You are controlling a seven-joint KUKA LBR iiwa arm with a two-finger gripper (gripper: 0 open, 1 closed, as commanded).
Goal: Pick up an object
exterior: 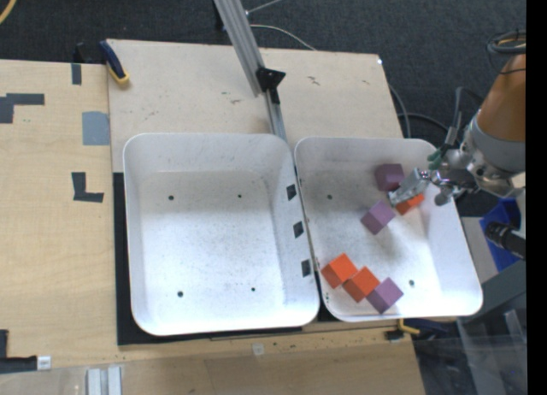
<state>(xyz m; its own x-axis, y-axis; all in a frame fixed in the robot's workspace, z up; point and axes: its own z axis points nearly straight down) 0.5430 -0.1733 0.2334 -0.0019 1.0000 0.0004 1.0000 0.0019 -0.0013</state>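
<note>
Gripper point(408, 192) is down among the blocks at the right bin's point(453, 252) far side, right over an orange block point(412, 203). Can't tell its grip; lifting comes next.

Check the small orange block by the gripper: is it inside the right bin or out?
Inside. The small orange block lies within the right bin, near its right wall, beside the gripper.
</note>
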